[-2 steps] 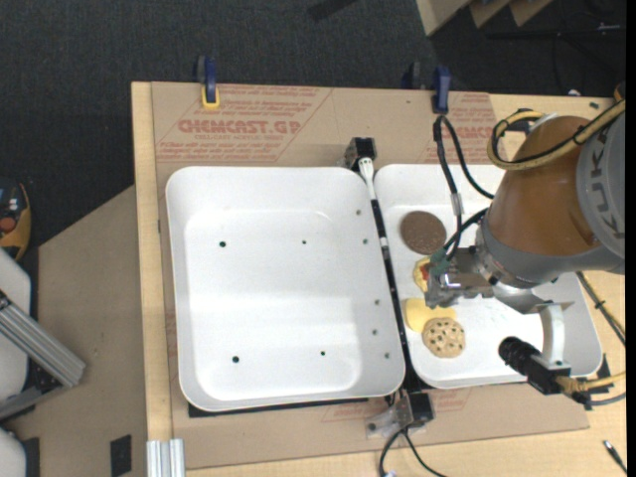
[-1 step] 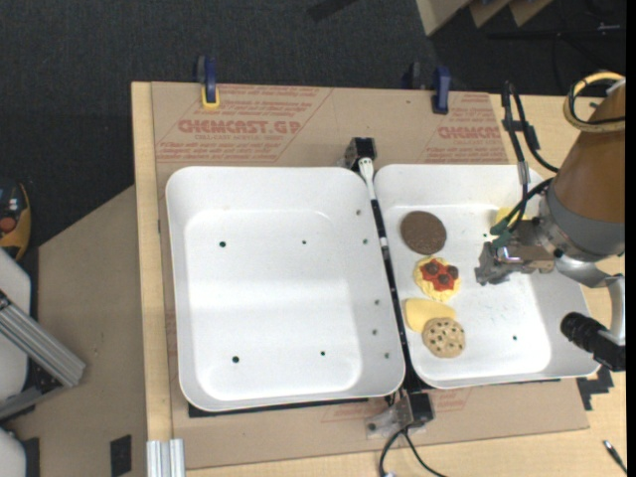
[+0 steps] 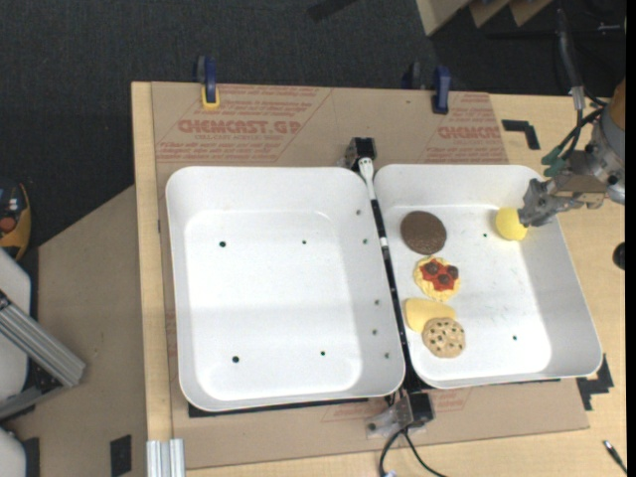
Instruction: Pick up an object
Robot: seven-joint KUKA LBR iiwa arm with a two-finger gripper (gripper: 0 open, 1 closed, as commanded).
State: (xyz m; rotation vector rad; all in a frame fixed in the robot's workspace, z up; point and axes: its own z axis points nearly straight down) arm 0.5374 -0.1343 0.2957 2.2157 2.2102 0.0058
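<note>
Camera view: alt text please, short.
A robot gripper sits at a yellow ball in the right bin, which also holds a brown disc, a small pizza and a cookie.

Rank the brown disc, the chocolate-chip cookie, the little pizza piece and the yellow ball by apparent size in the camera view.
Largest to smallest:
1. Brown disc
2. Chocolate-chip cookie and pizza piece, too alike to separate
3. Yellow ball, though the gripper at its right edge may cover part of it
</note>
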